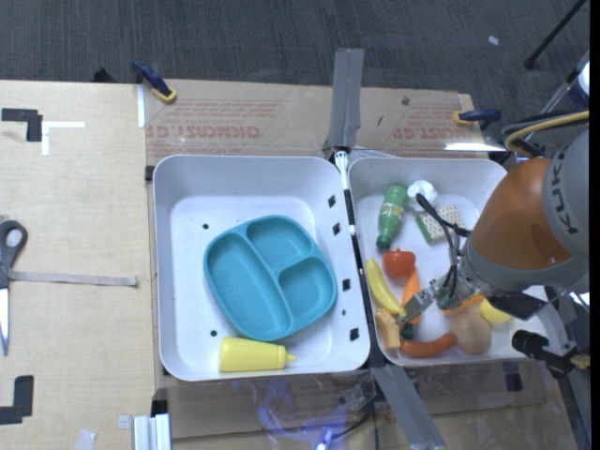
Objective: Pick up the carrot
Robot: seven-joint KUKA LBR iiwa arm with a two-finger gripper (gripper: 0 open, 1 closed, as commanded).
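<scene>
Carrot (411, 289) prob. just by gripper (419, 305)

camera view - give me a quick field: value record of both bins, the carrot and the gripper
left bin: blue divided plate, yellow squeeze bottle at its near edge
right bin: green bottle, red tomato, banana, sausage, potato, lemon
carrot: orange, lying just below the tomato, beside the banana
gripper: low in the right bin, right next to the carrot
grasp: cannot tell
</scene>
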